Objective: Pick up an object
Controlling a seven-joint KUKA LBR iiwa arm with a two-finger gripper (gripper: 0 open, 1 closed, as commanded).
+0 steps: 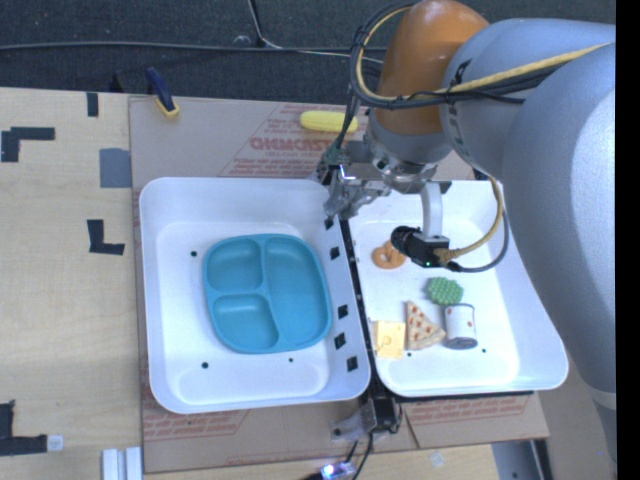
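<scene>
The right bin (520, 363) holds several small items: an orange ring-shaped piece (387, 258), a green bumpy piece (443, 290), a pizza slice (424, 326), a yellow cheese wedge (388, 339) and a small white can (460, 325). My gripper (342, 194) hangs over the far end of the divider between the two bins, up and to the left of the orange ring. Nothing is visibly held in it. The arm's grey body and orange band cover the far right part of the right bin.
The left bin (165, 268) holds a blue divided plate (267, 293). A yellow object (326, 121) lies on the cardboard behind the bins, and a blue-and-yellow clamp (161, 94) sits at the far left. A black cable (470, 258) loops over the right bin.
</scene>
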